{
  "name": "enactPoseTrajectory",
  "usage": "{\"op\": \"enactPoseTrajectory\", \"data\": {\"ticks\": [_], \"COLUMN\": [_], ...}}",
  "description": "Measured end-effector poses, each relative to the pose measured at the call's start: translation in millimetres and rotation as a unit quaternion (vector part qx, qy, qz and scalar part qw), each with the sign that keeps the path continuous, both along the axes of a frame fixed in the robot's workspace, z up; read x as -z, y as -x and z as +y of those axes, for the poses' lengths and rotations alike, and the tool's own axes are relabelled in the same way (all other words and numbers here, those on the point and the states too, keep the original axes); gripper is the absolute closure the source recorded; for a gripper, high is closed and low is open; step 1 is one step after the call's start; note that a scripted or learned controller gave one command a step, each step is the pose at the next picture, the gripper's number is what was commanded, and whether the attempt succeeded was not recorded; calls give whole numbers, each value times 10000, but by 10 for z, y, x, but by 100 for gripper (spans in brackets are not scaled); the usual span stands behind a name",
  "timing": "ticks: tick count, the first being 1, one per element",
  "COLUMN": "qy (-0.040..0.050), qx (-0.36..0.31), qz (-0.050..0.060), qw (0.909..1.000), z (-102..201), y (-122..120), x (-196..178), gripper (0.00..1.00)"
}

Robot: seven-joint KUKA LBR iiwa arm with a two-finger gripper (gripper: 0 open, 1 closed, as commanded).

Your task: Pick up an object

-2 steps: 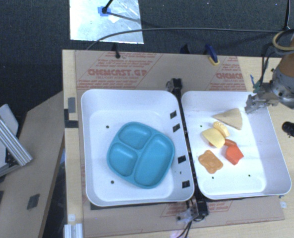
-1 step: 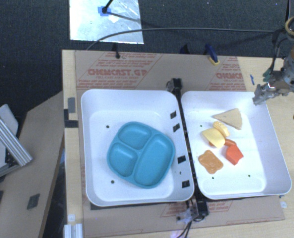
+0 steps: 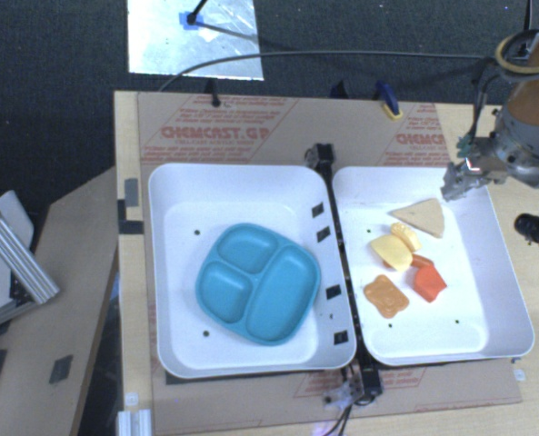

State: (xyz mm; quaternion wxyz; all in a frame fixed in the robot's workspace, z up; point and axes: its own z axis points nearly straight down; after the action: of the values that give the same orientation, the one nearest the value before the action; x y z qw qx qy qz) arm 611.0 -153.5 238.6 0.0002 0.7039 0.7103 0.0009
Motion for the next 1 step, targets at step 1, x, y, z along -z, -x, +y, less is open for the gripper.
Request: {"op": "enactPoseTrajectory", "data": {"ticks": [1], "qy": [-1], "qx": [2], "qz": [9], "qw": [10000], "z": [396], "y": [208], "x": [51], "gripper": [100]}}
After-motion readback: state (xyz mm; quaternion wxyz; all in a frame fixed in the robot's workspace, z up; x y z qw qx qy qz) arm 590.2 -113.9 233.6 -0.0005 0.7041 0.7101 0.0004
